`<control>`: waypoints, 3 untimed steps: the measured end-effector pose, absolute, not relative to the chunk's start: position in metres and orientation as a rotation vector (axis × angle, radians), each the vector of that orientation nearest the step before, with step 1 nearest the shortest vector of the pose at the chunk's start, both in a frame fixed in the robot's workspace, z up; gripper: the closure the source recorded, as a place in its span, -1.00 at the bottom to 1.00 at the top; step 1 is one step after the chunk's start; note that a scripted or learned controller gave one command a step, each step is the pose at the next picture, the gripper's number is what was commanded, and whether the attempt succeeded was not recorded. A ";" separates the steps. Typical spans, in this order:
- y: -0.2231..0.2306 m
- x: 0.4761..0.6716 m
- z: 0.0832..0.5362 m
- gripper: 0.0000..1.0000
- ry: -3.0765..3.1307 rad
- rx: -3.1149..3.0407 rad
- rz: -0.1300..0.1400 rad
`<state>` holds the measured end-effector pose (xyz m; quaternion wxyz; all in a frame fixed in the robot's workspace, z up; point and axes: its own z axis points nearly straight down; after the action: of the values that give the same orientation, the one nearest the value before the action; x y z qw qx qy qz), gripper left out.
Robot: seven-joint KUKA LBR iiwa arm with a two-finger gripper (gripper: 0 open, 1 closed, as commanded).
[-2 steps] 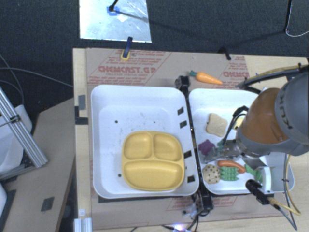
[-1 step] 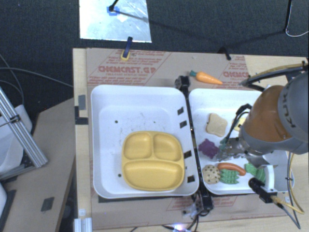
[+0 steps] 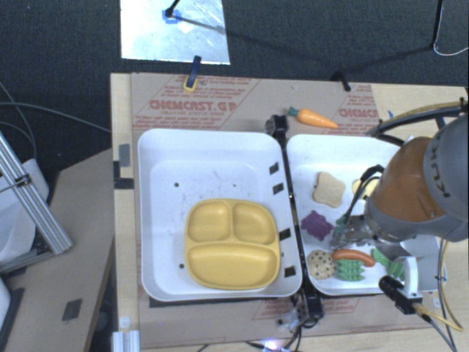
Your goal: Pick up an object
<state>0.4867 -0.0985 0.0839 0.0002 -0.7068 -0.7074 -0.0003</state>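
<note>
Two shallow white bins are seen side by side on the table (image 3: 220,97). In the left bin (image 3: 157,152) a yellow divided plate (image 3: 233,243) is laid, with three compartments, toward the near side. The right bin (image 3: 344,149) is occupied by small toy foods: a slice of bread (image 3: 328,188) near the middle, a purple piece (image 3: 316,224) just below it, a speckled cookie (image 3: 319,263) at the near left corner, a green ridged piece (image 3: 349,270) beside the cookie, and a red sausage (image 3: 353,255) lying across just above the green piece. A toy carrot (image 3: 312,118) is found outside the bins, on the table behind the right bin.

The arm (image 3: 414,185), grey with an orange band, is reached in from the right over the right bin. The pincer (image 3: 344,231) is lowered among the toys, between the purple piece and the sausage, close to both. Whether it is apart or together cannot be told, and nothing is visibly gripped by it.
</note>
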 end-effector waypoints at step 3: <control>-0.147 0.494 0.084 1.00 -2.220 -2.220 0.001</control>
<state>0.4945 -0.1474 0.0839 0.0009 -0.7070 -0.7072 0.0002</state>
